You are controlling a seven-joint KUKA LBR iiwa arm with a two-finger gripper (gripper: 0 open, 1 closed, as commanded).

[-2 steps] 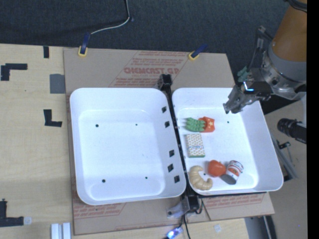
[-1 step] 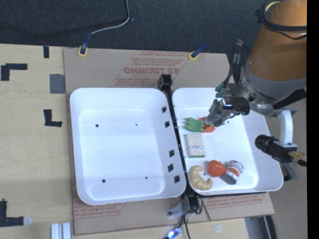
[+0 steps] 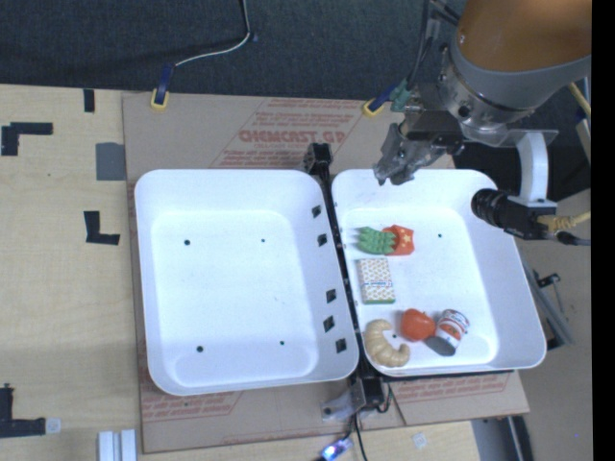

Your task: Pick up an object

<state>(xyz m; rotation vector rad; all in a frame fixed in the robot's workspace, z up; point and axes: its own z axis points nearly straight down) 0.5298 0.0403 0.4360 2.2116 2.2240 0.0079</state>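
The single overhead camera looks down at a slant on a wooden desk (image 3: 58, 286) covered in part by a sheet of brown cardboard (image 3: 279, 133) with red printing. On the cardboard sit two shallow white plastic bins side by side, joined along their inner edges by a row of black clips.

The left white bin (image 3: 154, 286) shows a bare floor with a few small dark dots. The right white bin (image 3: 500, 286) holds all the small things. Near its middle lies a green leafy toy vegetable (image 3: 376, 241) touching a red toy piece (image 3: 402, 241) on its right. Just below them is a small rectangular card box with a pale speckled face (image 3: 376, 280). Along the near wall lies a tan croissant-shaped toy (image 3: 386, 344), with a round orange-red toy tomato (image 3: 416, 325) just beside it and a small red-and-white can (image 3: 453, 326) lying on its side next to that, a dark grey cap at its lower end.

The grey arm with its orange band (image 3: 524, 17) comes in from the upper right. Its dark fingers (image 3: 396, 169) hang over the far left corner of the right bin, well apart from every toy, with nothing between them. They look drawn close together, but whether they are fully closed I cannot tell.

A white cable (image 3: 207, 54) trails across the dark cloth behind the desk.
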